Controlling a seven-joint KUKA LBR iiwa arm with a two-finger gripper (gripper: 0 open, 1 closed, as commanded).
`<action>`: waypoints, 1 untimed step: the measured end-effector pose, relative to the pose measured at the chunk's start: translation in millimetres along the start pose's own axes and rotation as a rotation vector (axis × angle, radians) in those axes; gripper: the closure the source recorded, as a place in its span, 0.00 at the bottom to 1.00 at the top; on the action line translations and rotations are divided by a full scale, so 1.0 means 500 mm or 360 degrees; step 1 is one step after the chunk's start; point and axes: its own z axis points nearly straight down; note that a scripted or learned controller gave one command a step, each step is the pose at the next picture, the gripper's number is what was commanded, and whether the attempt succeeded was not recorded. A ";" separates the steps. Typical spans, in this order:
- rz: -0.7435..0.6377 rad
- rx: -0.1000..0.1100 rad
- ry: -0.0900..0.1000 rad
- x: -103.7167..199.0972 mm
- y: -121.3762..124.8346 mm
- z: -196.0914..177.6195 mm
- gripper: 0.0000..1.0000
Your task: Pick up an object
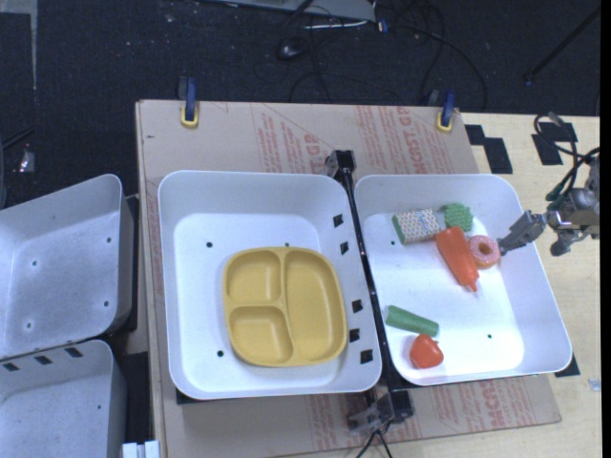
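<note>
The right bin (535,299) holds several toy foods. A speckled grey block (418,224) and a green piece (458,216) lie at its far side. An orange carrot (458,256) lies slantwise beside a pink ring (484,251). Nearer the front are a green cucumber (412,320) and a red tomato (426,351). My gripper (537,239) hangs over the right bin's far right rim, just right of the pink ring. It is open, with nothing between its fingers.
The left bin (191,256) holds a yellow divided plate (284,305). A black divider (358,256) runs between the two bins. Spare white bins (57,256) sit off the bench at the left.
</note>
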 end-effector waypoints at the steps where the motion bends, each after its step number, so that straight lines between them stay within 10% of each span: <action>1: -0.0004 -0.0013 -0.0003 0.001 0.004 -0.008 0.00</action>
